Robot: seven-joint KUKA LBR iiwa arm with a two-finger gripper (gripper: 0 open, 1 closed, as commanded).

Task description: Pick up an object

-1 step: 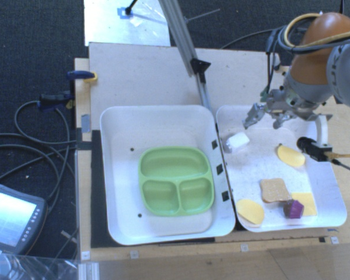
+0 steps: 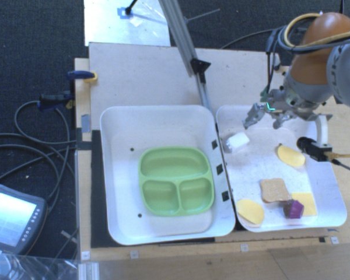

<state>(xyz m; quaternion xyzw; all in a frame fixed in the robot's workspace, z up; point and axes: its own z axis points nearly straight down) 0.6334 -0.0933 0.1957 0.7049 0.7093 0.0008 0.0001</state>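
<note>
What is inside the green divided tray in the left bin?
The green tray sits in the left bin with three compartments, all showing bare green floor. What lies beneath the tray is covered and cannot be seen.

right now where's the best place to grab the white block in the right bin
Take the white block across its two longer sides, coming straight down from above. It lies flat and slightly angled on the bin floor, near the left wall but apparently apart from it, so top access looks open. The end effector hovers close by.
</note>
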